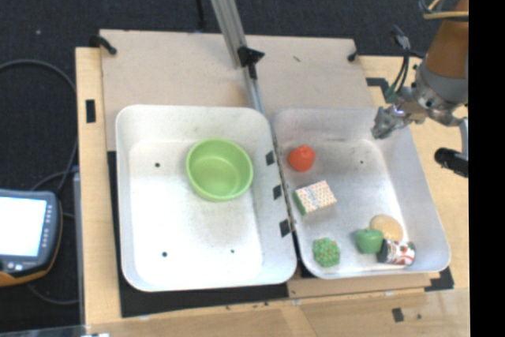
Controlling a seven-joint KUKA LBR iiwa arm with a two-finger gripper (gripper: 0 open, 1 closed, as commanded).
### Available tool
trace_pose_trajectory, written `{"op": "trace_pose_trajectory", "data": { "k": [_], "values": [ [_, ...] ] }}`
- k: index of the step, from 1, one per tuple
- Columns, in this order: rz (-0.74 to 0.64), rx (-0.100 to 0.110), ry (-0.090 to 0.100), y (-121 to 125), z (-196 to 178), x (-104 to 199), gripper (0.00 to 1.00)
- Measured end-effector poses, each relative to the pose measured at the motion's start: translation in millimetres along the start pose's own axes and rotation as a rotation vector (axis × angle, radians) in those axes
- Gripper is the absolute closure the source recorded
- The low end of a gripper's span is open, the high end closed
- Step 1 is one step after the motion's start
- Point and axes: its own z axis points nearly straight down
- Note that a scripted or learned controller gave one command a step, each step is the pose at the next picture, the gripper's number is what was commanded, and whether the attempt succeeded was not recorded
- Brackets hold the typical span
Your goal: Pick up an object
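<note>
Gripper point(384, 122) over right bin's point(410, 193) far right corner, finger state indiscernible. Inside: red ball point(301, 159), patterned block point(316, 196), green ball point(326, 251). Green bowl point(219, 169) in left bin point(142, 249).

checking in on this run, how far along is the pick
Nothing looks picked yet. The gripper sits at the far right corner of the right bin, apart from the orange ball, patterned block and green items. Choosing, reaching and lifting all remain.

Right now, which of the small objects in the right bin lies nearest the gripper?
The red-orange ball, alone at the bin's far end. The gripper is at the far right rim; the patterned block and the others lie farther down.
</note>
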Motion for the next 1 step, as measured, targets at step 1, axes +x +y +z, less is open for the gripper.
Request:
{"op": "trace_pose_trajectory", "data": {
  "k": [1],
  "values": [
    [-0.001,0.002,0.000,2.4,-44.6,0.3,1.00]
  ]
}}
